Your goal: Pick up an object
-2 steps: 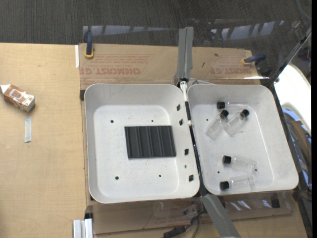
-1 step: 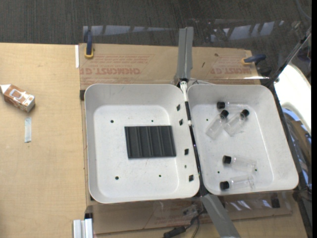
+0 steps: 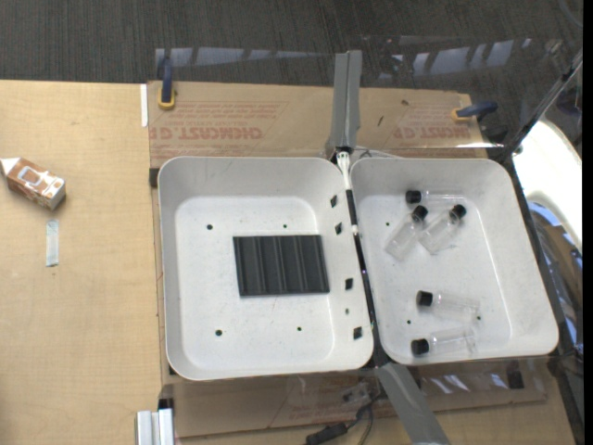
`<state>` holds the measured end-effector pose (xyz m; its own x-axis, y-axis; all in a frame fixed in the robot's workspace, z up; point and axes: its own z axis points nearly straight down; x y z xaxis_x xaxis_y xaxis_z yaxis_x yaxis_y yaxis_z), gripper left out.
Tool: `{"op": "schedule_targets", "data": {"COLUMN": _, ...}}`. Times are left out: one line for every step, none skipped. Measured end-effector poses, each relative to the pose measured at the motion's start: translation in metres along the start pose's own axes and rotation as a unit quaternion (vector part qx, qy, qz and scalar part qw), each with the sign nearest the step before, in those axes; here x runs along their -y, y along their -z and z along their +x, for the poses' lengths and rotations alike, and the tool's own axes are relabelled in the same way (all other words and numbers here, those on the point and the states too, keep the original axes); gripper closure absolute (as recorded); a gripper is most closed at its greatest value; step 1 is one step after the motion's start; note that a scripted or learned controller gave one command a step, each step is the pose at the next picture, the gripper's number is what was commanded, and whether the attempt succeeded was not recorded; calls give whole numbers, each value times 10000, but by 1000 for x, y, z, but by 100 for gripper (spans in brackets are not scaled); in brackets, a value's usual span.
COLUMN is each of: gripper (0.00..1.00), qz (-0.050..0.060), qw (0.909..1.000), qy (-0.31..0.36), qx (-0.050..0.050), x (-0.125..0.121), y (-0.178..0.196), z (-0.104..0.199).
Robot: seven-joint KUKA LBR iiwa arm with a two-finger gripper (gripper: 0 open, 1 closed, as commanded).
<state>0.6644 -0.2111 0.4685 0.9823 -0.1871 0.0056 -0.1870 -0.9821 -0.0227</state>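
Two shallow white bins side by side on a brown cardboard sheet (image 3: pixel 241 123) with red letters printed on it. Cardboard laid over a pale wooden bench (image 3: pixel 74 341). Dark grey carpet floor (image 3: pixel 278 12) past the far edge.

In the left bin (image 3: pixel 167 248), a dark ribbed pad (image 3: pixel 281 265), lying flat in the middle. A few small black dots on the white floor around it.

In the right bin (image 3: pixel 519 211), five small clear vials with black caps, all lying on their sides. Three close together at the far side: the far vial (image 3: pixel 435 197), the left vial (image 3: pixel 404 237) and the right vial (image 3: pixel 440 234), the last two touching or almost touching. Two more at the near side, a little apart: the middle vial (image 3: pixel 452 302) and the near vial (image 3: pixel 447 342), close to the near wall.

A grey metal bar (image 3: pixel 347 100) at the far side, in line with the gap between the bins. Small black clips (image 3: pixel 352 230) along that gap. A clamp with an orange tip (image 3: pixel 166 95) at the far left corner of the cardboard, and a blue and orange clamp (image 3: pixel 473 112) at the far right.

Well to the left on the bare wood, a small orange and white box (image 3: pixel 35 184), tilted, and just near it a thin grey strip (image 3: pixel 52 244).

Cannot tell whether the jaws are open or closed.
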Motion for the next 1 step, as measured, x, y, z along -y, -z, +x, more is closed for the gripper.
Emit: {"op": "schedule_targets", "data": {"gripper": 0, "qz": -2, "qw": 10000, "qy": 1, "qx": -7, "x": 0, "y": 1, "z": 0}}
